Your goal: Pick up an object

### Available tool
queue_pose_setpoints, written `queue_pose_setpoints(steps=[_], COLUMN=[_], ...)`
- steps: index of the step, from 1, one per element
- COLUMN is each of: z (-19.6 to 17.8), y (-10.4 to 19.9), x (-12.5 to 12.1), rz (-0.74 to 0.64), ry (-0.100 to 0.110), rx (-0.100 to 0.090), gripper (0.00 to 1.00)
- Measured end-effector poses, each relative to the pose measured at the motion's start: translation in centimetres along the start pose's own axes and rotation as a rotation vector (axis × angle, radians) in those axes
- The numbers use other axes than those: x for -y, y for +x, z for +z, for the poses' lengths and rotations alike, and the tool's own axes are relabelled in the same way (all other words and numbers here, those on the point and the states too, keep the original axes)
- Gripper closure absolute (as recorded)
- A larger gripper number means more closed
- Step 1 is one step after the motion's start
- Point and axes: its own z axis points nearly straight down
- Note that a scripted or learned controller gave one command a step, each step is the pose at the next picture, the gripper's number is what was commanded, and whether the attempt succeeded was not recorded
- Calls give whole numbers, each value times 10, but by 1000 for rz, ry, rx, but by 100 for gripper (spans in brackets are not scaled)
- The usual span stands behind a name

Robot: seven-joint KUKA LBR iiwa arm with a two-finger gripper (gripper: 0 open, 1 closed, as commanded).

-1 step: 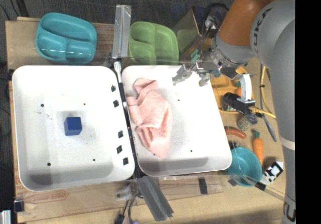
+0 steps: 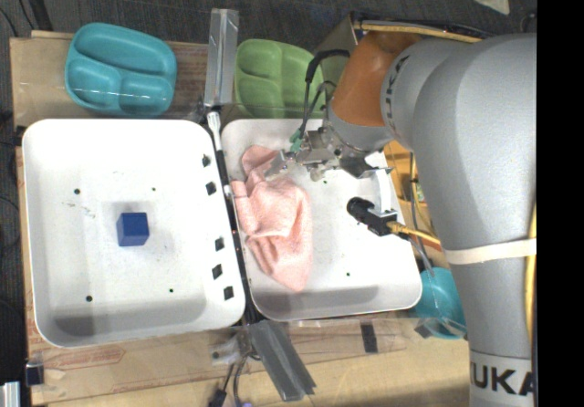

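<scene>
- The end effector (image 2: pixel 306 159) is hanging over the upper part of the right-hand shallow white bin (image 2: pixel 365 300), just right of the frame's centre, right at the top edge of a crumpled pink cloth (image 2: pixel 276 223).
- Its metal parts are blurring together against the cloth here, so I cannot tell whether it is open, closed or gripping anything.
- The pink cloth is lying along the left wall of that bin, bunched at the top and trailing down towards the lower middle of the frame; it is looking like the likeliest target.
- A small blue cube (image 2: pixel 133 228) is sitting alone in the left-hand white bin (image 2: pixel 55 213), well apart from the end effector.
- The grey arm with its orange band (image 2: pixel 474 140) is covering the right of the frame.
- To do this step well, I am judging that the grasp should be taking a raised fold, not a flat edge, since thin fabric is likely to be slipping out.
- Going down until the tool is pressing into the cloth before closing should be helping.
- Keeping clear of the bin's left wall is worth watching.
</scene>
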Motion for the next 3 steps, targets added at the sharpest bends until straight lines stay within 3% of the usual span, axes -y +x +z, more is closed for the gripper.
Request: queue_pose_setpoints(steps=[1, 2, 3], z=[21, 21, 11], y=[-11, 18, 18], x=[48, 58, 58], rz=[-38, -82, -87], ry=[-3, -3, -4], rx=[0, 0, 1], gripper=[0, 0, 100])
